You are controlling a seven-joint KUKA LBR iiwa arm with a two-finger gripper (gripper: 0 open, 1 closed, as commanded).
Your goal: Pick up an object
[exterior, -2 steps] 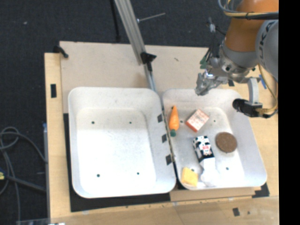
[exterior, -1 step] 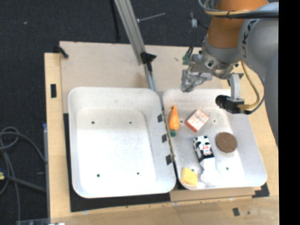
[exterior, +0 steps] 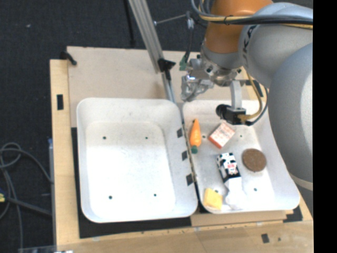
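Hand [exterior: 190,91] above right bin's [exterior: 274,186] far rim

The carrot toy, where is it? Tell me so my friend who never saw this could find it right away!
Look at the right bin, the one with little things in it. Go to its left wall, beside the other bin: the carrot toy lies there, just left of a small red and white box. It is the only long orange thing, pointed at the top with a bit of green at the bottom.
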